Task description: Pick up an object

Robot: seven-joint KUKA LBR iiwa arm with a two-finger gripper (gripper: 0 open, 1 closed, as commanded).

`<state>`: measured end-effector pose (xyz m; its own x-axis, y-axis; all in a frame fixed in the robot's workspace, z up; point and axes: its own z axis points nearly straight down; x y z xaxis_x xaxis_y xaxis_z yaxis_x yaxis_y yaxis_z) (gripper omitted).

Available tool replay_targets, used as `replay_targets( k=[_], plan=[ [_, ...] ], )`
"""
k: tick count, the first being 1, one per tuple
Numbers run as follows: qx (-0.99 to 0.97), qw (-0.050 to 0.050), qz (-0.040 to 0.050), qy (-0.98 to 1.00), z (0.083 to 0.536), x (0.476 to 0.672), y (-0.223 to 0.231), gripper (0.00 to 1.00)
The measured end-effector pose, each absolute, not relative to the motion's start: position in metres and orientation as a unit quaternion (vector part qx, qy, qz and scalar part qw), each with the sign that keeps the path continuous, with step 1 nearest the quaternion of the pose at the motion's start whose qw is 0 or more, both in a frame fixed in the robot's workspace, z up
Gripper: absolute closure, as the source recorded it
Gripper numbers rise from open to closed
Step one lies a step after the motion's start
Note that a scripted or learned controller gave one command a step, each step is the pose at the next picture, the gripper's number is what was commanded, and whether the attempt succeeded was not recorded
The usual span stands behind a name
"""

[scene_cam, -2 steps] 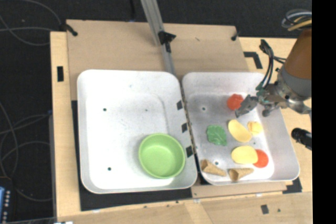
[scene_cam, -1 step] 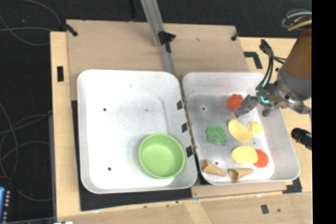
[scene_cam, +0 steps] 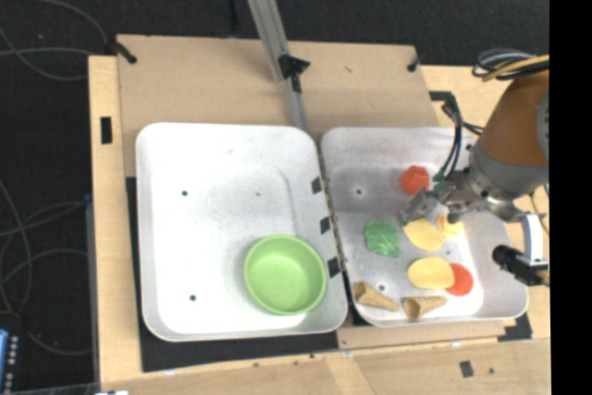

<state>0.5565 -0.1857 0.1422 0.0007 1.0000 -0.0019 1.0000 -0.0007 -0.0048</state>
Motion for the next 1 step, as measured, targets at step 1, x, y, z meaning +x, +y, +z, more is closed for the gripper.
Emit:
replay_targets(
  k=[1],
  plan=[
    [-0.708, -0.001, 0.0009, -0.706, 0.0998, 0.5567, -0.1877, 0.0]
  ],
)
